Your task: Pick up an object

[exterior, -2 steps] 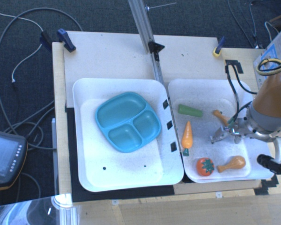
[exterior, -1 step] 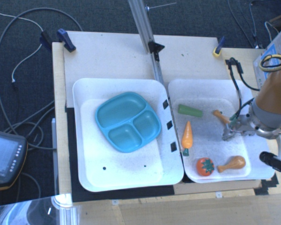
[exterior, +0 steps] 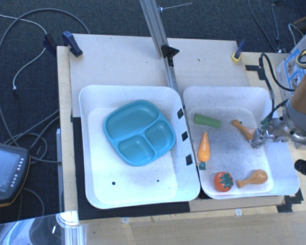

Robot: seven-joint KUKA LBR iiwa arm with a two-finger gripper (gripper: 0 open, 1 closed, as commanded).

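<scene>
My pincer (exterior: 257,139) hangs low over the right bin (exterior: 214,92), at its right side, just beside a toy drumstick (exterior: 243,128) — whether it is spread or pressed together I cannot tell. In that bin also lie a green pickle (exterior: 207,120), a carrot (exterior: 204,146), a tomato (exterior: 223,181) and a second drumstick (exterior: 254,177). The left bin (exterior: 137,188) holds a blue divided plate (exterior: 139,132) — well apart from me.
</scene>
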